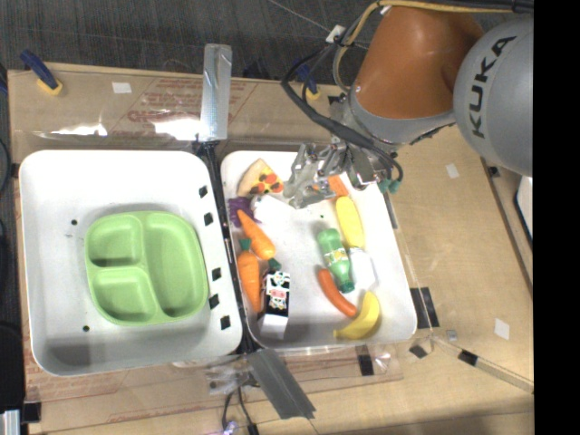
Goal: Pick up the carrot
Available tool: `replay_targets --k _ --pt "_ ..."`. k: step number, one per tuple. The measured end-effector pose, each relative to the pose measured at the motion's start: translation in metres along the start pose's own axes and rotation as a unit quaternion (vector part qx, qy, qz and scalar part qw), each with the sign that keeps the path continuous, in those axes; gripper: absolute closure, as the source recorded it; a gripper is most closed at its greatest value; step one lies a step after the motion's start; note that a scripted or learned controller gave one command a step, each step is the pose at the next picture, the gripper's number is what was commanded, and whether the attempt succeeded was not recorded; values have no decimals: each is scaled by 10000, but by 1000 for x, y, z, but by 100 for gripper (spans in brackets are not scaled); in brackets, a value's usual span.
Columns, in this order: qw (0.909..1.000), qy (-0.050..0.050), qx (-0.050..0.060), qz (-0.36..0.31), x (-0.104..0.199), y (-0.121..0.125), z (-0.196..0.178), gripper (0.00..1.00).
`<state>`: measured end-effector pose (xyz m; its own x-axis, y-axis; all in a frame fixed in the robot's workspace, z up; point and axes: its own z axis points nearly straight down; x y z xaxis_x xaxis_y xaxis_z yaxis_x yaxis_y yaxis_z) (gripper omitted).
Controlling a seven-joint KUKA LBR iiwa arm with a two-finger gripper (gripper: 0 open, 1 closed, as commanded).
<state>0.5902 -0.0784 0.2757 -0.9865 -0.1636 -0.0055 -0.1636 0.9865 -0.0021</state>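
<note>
Camera view, fixed overhead, slanted. 2 shallow white bins side by side on the bench. The left bin [45, 207] holds 1 green divided plate [145, 266] with 3 compartments, lying flat near the bin's middle.

The right bin [394, 270] holds the toy food. 2 carrots lie against its left wall: carrot A [256, 235], upper, tilted, green top toward the far left corner; carrot B [249, 280], just below it, lying lengthwise along the wall. The 2 touch or nearly touch. A third orange piece [336, 294], long and curved, lies right of centre; cannot tell whether it is a carrot or a pepper.

Other contents: pizza slice [260, 178] in the far left corner, purple item [238, 209] beside it, small milk carton [277, 294] with black-and-white cow pattern next to carrot B, green bottle [333, 251] at centre, yellow corn-like piece [350, 222] toward the right wall, banana [362, 319] at the near right corner.

The arm [408, 53] enters from the right; "KUKA" reads on its grey housing. The gripper [306, 186] hangs over the far edge of the right bin, near the pizza slice and well apart from both carrots. Its metal fingers appear spread, nothing between them.

Faint red print on the cardboard behind the bins; not legible.
</note>
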Motion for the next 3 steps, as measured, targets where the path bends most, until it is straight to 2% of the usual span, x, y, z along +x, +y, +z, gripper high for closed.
replay_targets --k 1,2,3 --pt "9960 25 -10 -896 92 21 11 100" --pt "9959 -11 16 -903 56 -27 -82 100" --pt "9918 25 -7 -1280 85 -80 -35 100"
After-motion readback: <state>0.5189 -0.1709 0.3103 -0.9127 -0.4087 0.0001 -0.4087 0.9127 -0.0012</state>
